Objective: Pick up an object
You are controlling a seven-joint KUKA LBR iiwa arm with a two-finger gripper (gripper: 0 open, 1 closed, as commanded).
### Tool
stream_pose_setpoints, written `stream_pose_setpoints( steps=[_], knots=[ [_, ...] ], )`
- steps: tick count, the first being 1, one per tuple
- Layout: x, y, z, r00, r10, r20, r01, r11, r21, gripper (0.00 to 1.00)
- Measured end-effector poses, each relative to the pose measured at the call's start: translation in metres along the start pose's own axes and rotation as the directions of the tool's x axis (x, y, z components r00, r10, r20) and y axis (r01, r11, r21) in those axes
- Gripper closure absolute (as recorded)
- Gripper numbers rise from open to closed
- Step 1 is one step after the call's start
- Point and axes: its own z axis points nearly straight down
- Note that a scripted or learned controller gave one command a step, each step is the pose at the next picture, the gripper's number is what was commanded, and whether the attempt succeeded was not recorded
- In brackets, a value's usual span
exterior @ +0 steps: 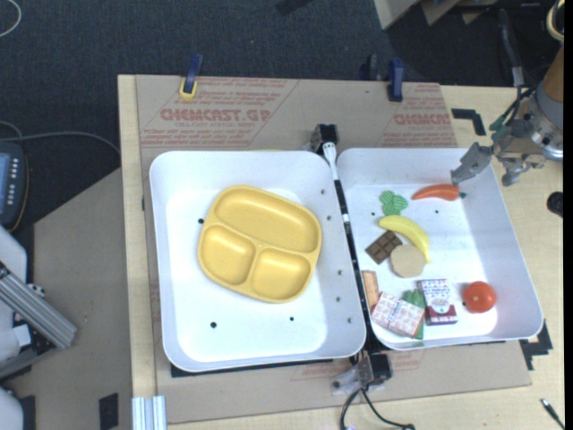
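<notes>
- My gripper (491, 164) hovers over the right shallow white bin (501, 240), far corner; fingers (467, 166) spread, nothing btwn them.
- Orange plastic carrot (436, 192) lies just beside my left fingertip, not touching.
- Nearby in same bin: green leafy toy (392, 202), yellow plastic banana (406, 232), brown chocolate bar (384, 246), red tomato (480, 296).
- Left white bin (179, 267) holds a yellow three-compartment plate (260, 243).

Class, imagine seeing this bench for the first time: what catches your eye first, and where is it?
The yellow divided plate stands out, lying in the left bin. Next come the small toy foods crowded in the right bin, among them a banana and a red tomato. The gripper hangs over that bin's far right corner.
</notes>
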Motion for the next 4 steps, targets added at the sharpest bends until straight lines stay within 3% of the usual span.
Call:
stream_pose_setpoints(
  steps=[1, 3, 4],
  knots=[
    [0.000, 0.003, -0.008, 1.000, -0.003, 0.003, 0.003, 1.000, -0.014, 0.00],
    [0.011, 0.011, 0.104, 1.000, -0.004, 0.002, 0.004, 1.000, -0.008, 0.00],
    [0.012, 0.011, 0.138, 1.000, -0.005, 0.002, 0.005, 1.000, -0.009, 0.00]
  ],
)
